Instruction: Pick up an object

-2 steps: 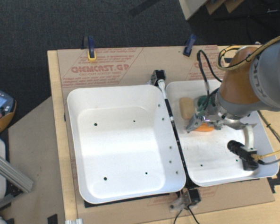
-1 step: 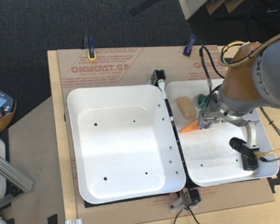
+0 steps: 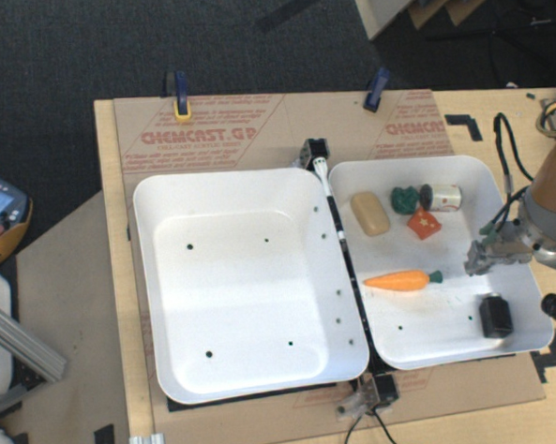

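Observation:
The right bin holds several objects. An orange carrot with a green tip lies near its middle. Toward the back lie a tan bread-like piece, a green toy, a small white and black cylinder and a small red block. A black block sits near the front right corner. My gripper hangs over the right side of this bin, right of the carrot and behind the black block. I see nothing held in it.
The left bin sits beside the right one, with a black divider strip between them. The grey arm enters from the right edge. Clamps stand at the back of the brown board.

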Robot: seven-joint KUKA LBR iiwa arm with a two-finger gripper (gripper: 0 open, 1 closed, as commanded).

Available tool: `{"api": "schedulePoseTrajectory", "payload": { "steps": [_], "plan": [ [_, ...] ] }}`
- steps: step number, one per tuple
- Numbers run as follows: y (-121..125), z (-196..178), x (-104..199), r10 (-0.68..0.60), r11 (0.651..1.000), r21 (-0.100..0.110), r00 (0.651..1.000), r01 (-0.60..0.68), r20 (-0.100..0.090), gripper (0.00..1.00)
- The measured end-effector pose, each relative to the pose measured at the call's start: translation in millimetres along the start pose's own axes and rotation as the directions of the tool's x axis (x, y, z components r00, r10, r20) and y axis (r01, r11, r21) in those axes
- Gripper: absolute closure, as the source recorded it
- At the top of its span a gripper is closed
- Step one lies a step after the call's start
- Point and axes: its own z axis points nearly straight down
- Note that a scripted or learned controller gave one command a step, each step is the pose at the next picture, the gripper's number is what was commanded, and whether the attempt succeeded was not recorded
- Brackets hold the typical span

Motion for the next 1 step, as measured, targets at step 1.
{"api": "schedulePoseTrajectory", "payload": {
  "steps": [1],
  "plan": [
    [54.5, -80.4, 72.6, -0.019, 1.0, -0.011, 1.0, 0.019, -0.004, 1.0]
  ]
}}
